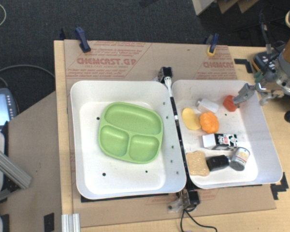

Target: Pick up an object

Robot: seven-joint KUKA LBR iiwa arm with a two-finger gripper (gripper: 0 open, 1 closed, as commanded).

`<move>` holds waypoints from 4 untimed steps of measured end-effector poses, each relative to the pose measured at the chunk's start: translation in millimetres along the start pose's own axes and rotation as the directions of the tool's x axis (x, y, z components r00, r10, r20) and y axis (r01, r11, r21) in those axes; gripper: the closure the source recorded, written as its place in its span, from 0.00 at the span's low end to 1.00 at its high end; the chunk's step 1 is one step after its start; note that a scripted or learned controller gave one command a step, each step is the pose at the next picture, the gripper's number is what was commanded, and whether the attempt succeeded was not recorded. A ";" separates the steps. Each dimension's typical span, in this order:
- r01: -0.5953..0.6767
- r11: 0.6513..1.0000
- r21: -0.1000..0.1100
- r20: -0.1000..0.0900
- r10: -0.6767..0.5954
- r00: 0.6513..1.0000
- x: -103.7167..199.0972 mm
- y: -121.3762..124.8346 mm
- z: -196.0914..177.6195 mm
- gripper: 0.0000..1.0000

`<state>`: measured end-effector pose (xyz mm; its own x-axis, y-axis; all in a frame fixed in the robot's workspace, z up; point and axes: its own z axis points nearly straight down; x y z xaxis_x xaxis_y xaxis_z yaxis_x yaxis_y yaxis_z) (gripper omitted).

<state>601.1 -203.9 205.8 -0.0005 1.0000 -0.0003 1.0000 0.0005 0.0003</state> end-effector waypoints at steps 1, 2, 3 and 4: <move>0.003 1.000 0.012 -0.007 -0.003 1.000 80.2 -88.1 44.6 0.00; -0.001 1.000 0.008 -0.004 0.001 1.000 112.9 -124.7 105.5 0.00; -0.002 1.000 -0.002 0.001 0.002 1.000 110.7 -121.7 92.1 1.00; 0.010 1.000 -0.008 -0.003 -0.010 1.000 208.6 -120.4 16.9 1.00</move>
<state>480.5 4.6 188.7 -0.0107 0.9999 0.0026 0.9999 0.0106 0.0079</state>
